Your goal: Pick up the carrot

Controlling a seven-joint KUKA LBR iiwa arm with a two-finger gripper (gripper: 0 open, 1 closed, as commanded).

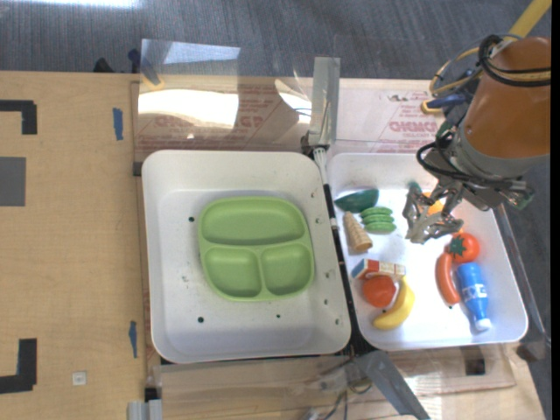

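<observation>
The carrot (446, 278) is a long orange piece lying in the right bin (507, 326), beside a blue bottle (472, 296). A round orange fruit with a green stalk (465, 246) touches its upper end. My gripper (430, 224) hangs over the right bin's upper middle, just up and left of the carrot. It is open, its grey fingers (415, 226) are spread, and no toy sits between them. A small orange patch shows on the gripper body; I cannot tell what it is.
The right bin also holds a dark green vegetable (356, 199), a pea pod (378, 219), a beige piece (356, 233), a small red and white box (378, 269), a tomato (379, 291) and a banana (395, 307). A green divided plate (255, 245) lies in the left bin (166, 261).
</observation>
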